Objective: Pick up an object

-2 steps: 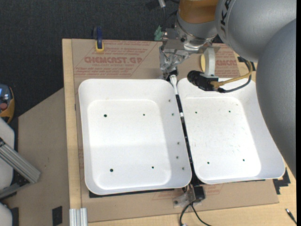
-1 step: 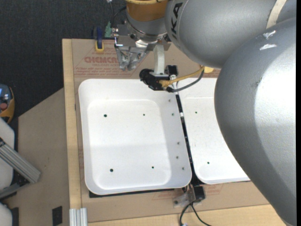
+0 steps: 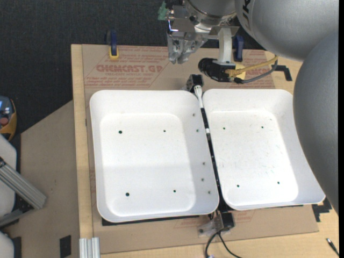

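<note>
The gripper (image 3: 180, 51) hangs above the bench's far edge; its fingertips blur together, so the jaw state cannot be told, and nothing is visible between them. The grey arm (image 3: 301, 20) hides the right bin's (image 3: 252, 149) far right corner. No object to pick is discernible. The left bin (image 3: 145, 155) lies below the gripper on the brown board (image 3: 129, 66); a blue clamp (image 3: 113, 42) sits to its left.

Both bins: left bin (image 3: 145, 160) and right bin (image 3: 258, 149) smooth white plastic, slight sheen. Worktop (image 3: 134, 69) matt brown board, paper-faced, printed. Arm (image 3: 301, 15) glossy grey shell. Gripper (image 3: 180, 52) bare metal.
</note>
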